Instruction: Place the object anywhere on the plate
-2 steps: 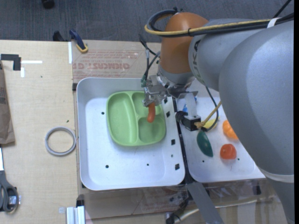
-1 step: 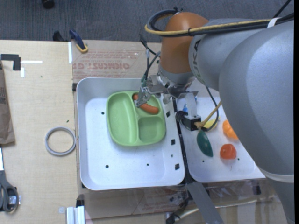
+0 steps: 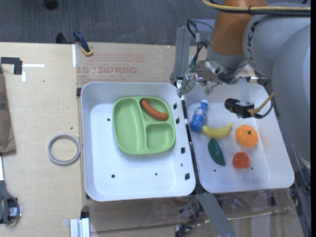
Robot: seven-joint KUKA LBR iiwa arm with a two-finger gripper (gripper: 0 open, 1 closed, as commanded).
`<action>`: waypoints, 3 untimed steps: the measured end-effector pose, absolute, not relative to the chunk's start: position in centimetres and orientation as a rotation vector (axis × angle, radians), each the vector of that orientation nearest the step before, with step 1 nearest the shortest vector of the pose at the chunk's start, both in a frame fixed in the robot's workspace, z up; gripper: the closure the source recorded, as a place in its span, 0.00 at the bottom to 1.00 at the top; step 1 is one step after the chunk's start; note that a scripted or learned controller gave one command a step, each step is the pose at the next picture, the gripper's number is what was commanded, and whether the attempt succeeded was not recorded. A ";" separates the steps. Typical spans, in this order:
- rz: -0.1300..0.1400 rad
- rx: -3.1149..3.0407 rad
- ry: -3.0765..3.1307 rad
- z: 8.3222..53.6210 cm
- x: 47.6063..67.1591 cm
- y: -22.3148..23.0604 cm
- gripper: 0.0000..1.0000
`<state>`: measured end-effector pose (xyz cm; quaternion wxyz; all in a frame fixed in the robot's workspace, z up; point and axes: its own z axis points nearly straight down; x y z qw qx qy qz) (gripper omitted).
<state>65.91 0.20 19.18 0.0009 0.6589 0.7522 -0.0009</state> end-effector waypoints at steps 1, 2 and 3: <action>-0.002 2.057 2.374 24.9 65.9 -1.3 0.00; -0.005 2.529 1.863 29.4 65.9 1.9 0.00; -0.008 2.918 1.165 27.1 65.9 3.9 0.00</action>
